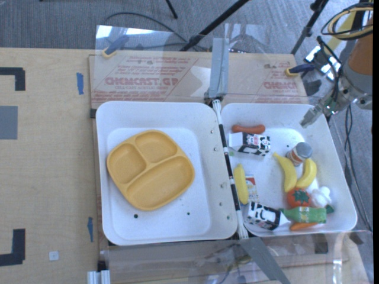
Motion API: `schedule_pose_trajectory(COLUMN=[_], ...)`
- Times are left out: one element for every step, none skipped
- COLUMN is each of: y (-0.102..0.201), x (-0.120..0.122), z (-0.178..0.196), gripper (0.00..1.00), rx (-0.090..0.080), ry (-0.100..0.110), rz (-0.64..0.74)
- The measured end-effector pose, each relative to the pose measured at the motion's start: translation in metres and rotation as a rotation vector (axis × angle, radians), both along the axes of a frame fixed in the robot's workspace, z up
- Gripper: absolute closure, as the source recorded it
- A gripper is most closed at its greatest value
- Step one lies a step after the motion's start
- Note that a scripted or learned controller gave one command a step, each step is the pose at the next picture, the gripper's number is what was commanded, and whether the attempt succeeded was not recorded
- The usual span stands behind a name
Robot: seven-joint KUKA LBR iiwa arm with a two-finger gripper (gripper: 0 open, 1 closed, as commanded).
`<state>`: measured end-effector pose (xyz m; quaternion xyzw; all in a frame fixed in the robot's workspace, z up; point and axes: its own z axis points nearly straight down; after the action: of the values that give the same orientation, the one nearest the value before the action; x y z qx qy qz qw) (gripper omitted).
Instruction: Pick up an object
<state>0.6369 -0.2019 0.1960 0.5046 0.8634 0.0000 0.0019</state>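
Observation:
My gripper (310, 117) hangs over the far right corner of the right bin (340, 176), above the objects and touching none. Below it in that bin lie a red sausage (249, 128), a cow-patterned carton (255, 143), a small can (300, 152) and two yellow bananas (288, 171). Nearer the front are an orange-red fruit (299, 198), a green and orange vegetable (305, 216), a white lump (321, 195) and a second cow-patterned carton (263, 215). A yellow oblong piece (239, 183) lies along the bin's left wall.
The left bin (109, 218) holds a yellow divided plate (151, 169). A metal divider (228, 158) runs between the bins. A clear sheet (177, 78) stands behind them. Cables and the arm's body (355, 58) crowd the upper right.

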Motion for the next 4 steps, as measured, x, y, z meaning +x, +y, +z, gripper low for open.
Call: schedule_pose_trajectory(y=[0.026,0.026,0.022,0.03], x=[-0.045,-0.045,-0.036,-0.061], z=[-0.046,-0.046,-0.083,-0.11], gripper=[1.0,0.0,0.0,0.0], rx=[0.004,0.004,0.002,0.003], ry=[0.008,0.008,0.003,0.001], rz=[-0.238,-0.239,-0.199,-0.152])
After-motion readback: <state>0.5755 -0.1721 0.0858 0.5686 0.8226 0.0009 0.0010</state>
